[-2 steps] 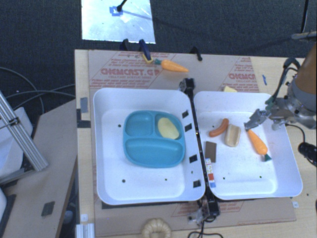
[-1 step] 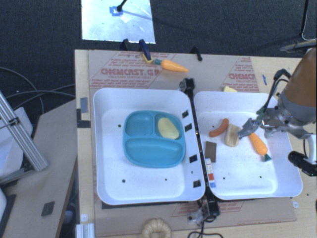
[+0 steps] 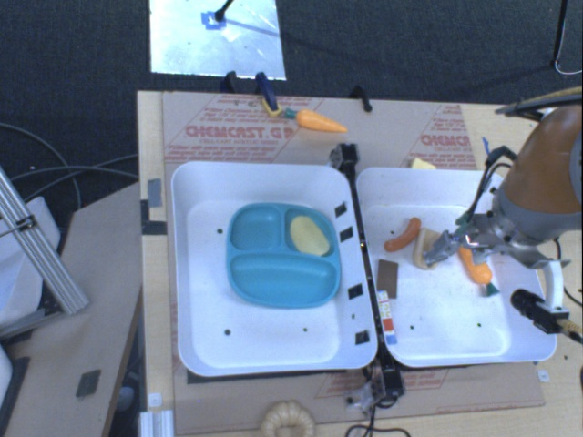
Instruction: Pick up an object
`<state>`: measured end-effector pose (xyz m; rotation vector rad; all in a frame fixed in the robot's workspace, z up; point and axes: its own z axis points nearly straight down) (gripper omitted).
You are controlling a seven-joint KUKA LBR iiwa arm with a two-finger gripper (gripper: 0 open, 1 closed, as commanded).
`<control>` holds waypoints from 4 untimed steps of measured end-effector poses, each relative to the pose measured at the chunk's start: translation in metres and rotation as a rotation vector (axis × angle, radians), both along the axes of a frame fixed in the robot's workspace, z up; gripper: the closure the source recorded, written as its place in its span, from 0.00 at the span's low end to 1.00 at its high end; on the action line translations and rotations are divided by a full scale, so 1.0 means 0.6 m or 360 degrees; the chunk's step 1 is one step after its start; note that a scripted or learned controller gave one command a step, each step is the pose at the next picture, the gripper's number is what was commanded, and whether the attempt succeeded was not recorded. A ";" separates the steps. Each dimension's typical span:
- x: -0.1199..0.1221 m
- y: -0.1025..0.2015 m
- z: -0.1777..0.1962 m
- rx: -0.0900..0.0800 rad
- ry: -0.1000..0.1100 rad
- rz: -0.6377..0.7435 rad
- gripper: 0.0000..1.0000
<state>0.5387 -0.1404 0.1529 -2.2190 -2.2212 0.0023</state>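
The right bin [image 3: 455,335] holds a red-orange sausage [image 3: 403,235], a tan wedge-like piece [image 3: 422,253], a brown block [image 3: 387,277] and an orange carrot [image 3: 475,269]. My gripper [image 3: 444,247] reaches in from the right and sits low in this bin. It is between the tan piece and the carrot, its tip right against the tan piece. The arm's body hides part of the bin's right side. In the left bin [image 3: 209,335] lies a blue divided plate [image 3: 273,276] with a yellow item [image 3: 310,235] in its upper right compartment.
A second carrot [image 3: 314,121] lies on the board behind the bins. A small yellow piece [image 3: 422,163] sits at the right bin's far rim. A beige ring [image 3: 290,419] lies at the front edge. A black divider [image 3: 363,262] runs between the bins.
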 end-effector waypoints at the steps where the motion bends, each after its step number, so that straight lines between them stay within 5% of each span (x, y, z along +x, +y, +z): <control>1: -0.003 0.018 -0.091 0.0002 0.0002 -0.0001 0.00; 2: -0.002 0.018 -0.115 0.0000 -0.0003 -0.0001 0.00; 3: -0.001 0.018 -0.096 0.0000 -0.0007 0.0000 1.00; 4: -0.004 0.016 -0.025 -0.0001 -0.0009 0.0004 1.00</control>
